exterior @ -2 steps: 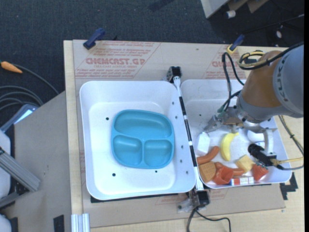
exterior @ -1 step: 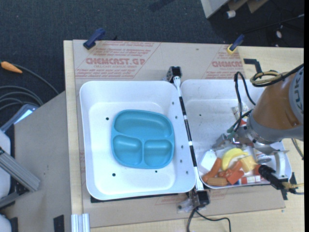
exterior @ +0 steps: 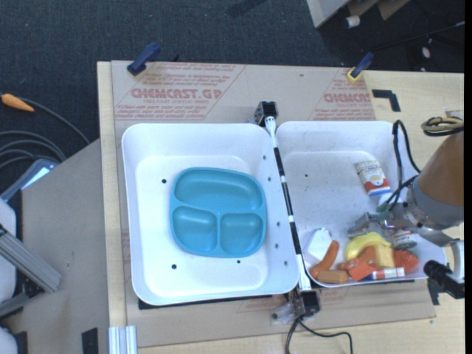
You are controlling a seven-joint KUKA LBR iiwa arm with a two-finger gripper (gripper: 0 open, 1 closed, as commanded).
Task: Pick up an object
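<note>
My gripper (exterior: 383, 226) is down in the right bin (exterior: 324, 142), at its near right part, right above a pile of small objects. A yellow banana-like toy (exterior: 365, 246) lies just below it, touching or nearly touching it. Around the toy are two orange sausage shapes (exterior: 330, 254), a red piece (exterior: 406, 259), a white marker with coloured print (exterior: 386, 273) and a white scrap (exterior: 319, 238). A white tube with a red and blue label (exterior: 372, 178) lies further back. The grey arm (exterior: 445, 190) comes in from the right and hides part of the bin's right side.
The left bin (exterior: 140, 198) holds a blue divided plate (exterior: 218, 212). A rail with black clamps (exterior: 282, 190) runs between the bins. A black cable (exterior: 402, 150) loops over the right bin's far right corner. The cardboard bench top (exterior: 184, 94) surrounds both bins.
</note>
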